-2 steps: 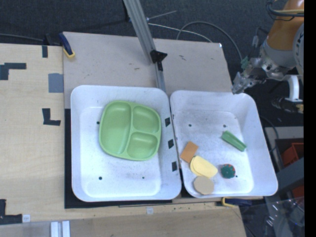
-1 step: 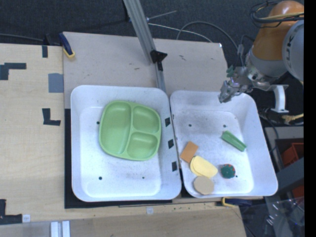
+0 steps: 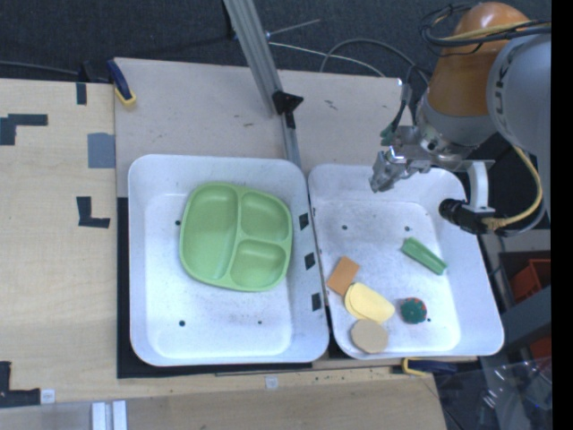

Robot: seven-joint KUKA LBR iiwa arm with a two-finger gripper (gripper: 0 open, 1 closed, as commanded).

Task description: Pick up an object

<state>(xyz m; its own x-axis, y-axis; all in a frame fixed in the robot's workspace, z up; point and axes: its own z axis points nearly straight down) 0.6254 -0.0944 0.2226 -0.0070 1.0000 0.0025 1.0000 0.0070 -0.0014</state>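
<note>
My gripper hangs over the back edge of the right bin, pointing down and left, with nothing seen between its fingers. In the front half of that bin lie an orange block, a yellow oval piece, a tan round piece, a small dark green ball and a green stick. All of them sit well in front of the gripper, apart from it.
The left bin holds a light green divided plate. A metal pole slants over the back of the bench between the bins. Black cables loop beside the arm at the right.
</note>
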